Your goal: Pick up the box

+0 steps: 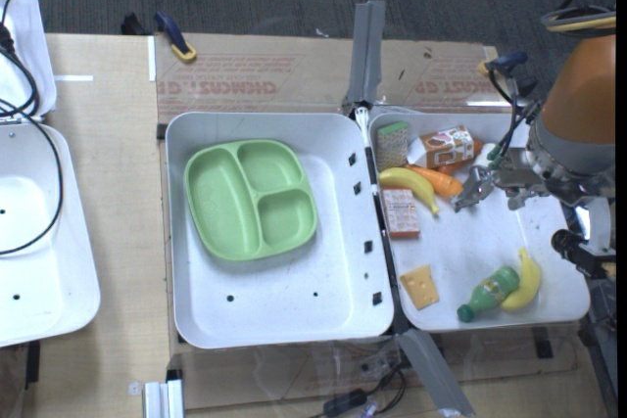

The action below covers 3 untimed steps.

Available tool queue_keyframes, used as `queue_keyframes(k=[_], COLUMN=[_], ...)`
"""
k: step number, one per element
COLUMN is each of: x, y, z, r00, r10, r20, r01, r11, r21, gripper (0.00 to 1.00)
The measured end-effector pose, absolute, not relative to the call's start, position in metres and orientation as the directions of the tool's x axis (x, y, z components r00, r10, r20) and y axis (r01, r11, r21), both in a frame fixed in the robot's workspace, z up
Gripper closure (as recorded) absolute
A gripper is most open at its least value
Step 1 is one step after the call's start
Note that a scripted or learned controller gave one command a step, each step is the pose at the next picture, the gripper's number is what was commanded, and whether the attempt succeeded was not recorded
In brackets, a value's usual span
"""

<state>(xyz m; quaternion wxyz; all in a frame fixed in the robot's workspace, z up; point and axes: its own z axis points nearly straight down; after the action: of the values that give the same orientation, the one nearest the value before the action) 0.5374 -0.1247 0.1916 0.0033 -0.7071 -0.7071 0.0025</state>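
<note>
Approaching, by the look of it, not yet grasping: pincer point(472, 193) low over the right bin point(558, 308), nothing seen in its grip, and no telling from this slant how wide open. Box point(451, 150), orange and white, just up-left of the pincer's tip, near the bin's far wall, apart from the pincer. Next move, probably: shifting a little toward that wall, squaring up over the box, coming down and closing across its narrower sides. In the way: carrot point(438, 181) right beside the tip, between pincer and box, touching a banana point(404, 181) farther left; some risk of nudging either, or of clamping carrot along with box. Farther left again, a can point(392, 144) and a pink pack point(400, 213), itself box-like and possibly the thing meant. Nearer the camera than the pincer, cheese point(419, 288), bottle point(487, 295) and a second banana point(529, 277). Well off to the left, a green tray point(250, 201) in the other bin point(186, 308).
</note>
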Motion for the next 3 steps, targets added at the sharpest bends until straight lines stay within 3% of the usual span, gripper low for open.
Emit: queue_keyframes(k=[1, 2, 3], x=[0.590, 0.657, 0.639], y=[-0.187, -0.202, -0.209], z=[0.103, 0.093, 0.092], r00=[0.063, 0.065, -0.035], r10=[0.998, 0.998, 0.999], r20=[0.000, 0.003, 0.006], r01=[0.998, 0.998, 0.999], r11=[-0.063, -0.065, 0.035], r21=[-0.006, -0.015, 0.003], gripper=[0.00, 0.00, 0.00])
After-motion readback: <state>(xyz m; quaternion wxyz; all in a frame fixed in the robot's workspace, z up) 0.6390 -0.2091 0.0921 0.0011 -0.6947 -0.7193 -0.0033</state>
